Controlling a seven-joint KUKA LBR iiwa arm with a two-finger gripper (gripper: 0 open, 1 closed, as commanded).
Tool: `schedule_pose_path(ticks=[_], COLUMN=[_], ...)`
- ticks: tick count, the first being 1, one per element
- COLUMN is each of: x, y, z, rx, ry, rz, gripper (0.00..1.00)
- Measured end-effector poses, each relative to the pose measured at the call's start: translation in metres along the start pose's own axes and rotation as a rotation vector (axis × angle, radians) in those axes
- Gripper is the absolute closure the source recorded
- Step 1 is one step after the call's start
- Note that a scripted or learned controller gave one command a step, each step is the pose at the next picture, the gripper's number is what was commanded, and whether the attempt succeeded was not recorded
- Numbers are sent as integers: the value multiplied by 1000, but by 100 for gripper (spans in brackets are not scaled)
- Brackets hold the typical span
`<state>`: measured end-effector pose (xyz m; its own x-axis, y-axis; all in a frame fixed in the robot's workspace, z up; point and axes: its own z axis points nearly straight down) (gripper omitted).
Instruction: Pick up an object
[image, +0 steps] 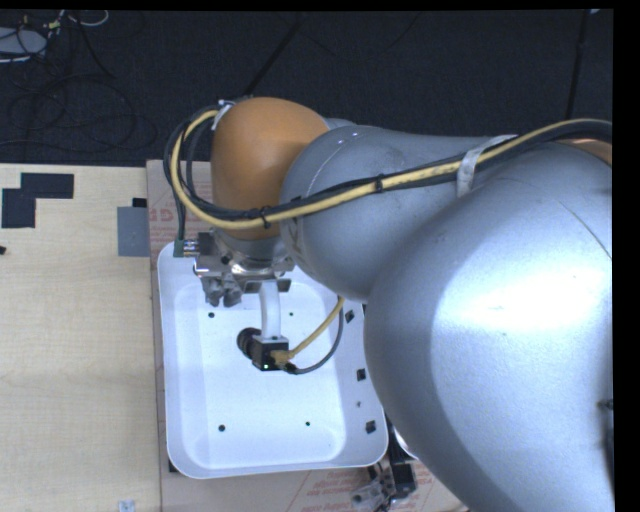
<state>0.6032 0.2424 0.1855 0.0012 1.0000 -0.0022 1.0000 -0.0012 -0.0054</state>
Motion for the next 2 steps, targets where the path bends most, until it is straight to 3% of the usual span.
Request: schedule_pose_path(ticks=[1,2], x=[0,-62], y=[-107,-127], z=[86,98], rx=[17,-4], ry=[-4,4], rz=[-1,3], gripper=[100,100])
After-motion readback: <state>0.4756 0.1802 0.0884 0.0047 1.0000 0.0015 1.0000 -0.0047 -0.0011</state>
